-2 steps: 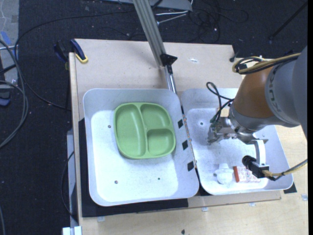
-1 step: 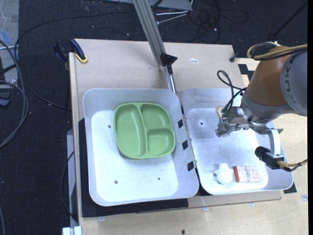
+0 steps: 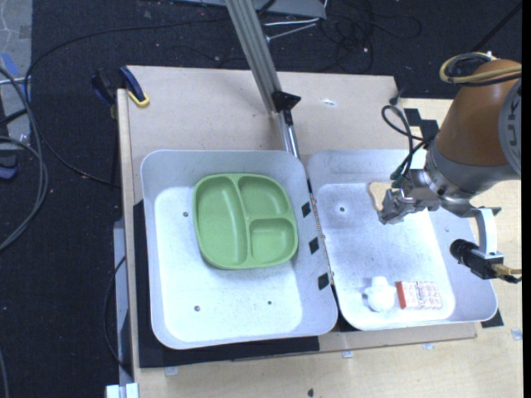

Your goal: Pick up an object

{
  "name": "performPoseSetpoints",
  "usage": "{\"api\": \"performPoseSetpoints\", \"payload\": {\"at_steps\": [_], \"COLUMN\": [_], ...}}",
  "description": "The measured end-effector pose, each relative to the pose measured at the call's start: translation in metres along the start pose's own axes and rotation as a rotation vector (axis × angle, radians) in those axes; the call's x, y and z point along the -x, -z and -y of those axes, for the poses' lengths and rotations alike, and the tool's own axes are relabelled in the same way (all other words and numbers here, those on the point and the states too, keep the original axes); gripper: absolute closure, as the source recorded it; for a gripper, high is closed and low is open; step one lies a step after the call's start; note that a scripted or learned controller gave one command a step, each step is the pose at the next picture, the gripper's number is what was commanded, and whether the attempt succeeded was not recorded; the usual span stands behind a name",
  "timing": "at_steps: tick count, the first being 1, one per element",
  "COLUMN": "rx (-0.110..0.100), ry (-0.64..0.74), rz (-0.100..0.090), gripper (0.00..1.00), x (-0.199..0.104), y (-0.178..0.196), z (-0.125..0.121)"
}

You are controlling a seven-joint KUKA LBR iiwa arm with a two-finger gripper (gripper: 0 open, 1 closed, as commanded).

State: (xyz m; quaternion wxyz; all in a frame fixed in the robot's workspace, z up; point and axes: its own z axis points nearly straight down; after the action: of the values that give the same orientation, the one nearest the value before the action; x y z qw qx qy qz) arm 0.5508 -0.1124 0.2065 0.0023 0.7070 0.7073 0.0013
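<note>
1. Two shallow white bins sat side by side on the bench: the left bin [image 3: 166,305] and the right bin [image 3: 465,305].
2. A green divided plate [image 3: 246,220] lay flat in the left bin, toward its 12 o'clock half, three compartments facing up.
3. The arm [image 3: 477,131] entered from 3 o'clock, orange band above the wrist, reaching over the right bin's upper part.
4. The gripper [image 3: 392,210] hung over the right bin at about 11 o'clock of that bin's floor, pointing down toward 9 o'clock. How far the pincer stood apart could not be told; the view was too small and dark there.
5. A pale tan patch [image 3: 377,192] showed just beside the gripper at its 11 o'clock; what it was could not be made out.
6. A small white rounded object [image 3: 380,295] lay at the bin's 6 o'clock, near the front wall.
7. A flat red-and-white packet [image 3: 419,295] lay just beside it at 3 o'clock.
8. Both were well apart from the gripper, at its 6 o'clock.
</note>
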Motion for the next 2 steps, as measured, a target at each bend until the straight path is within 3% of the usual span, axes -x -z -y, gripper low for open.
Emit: {"api": "performPoseSetpoints", "payload": {"at_steps": [1, 2], "rx": [0.001, -0.002], "ry": [0.002, 0.007], "rz": [0.0, -0.002], "gripper": [1.0, 1.0], "x": [-0.006, -0.059], "y": [0.052, 0.056], "z": [0.006, -0.01]}}
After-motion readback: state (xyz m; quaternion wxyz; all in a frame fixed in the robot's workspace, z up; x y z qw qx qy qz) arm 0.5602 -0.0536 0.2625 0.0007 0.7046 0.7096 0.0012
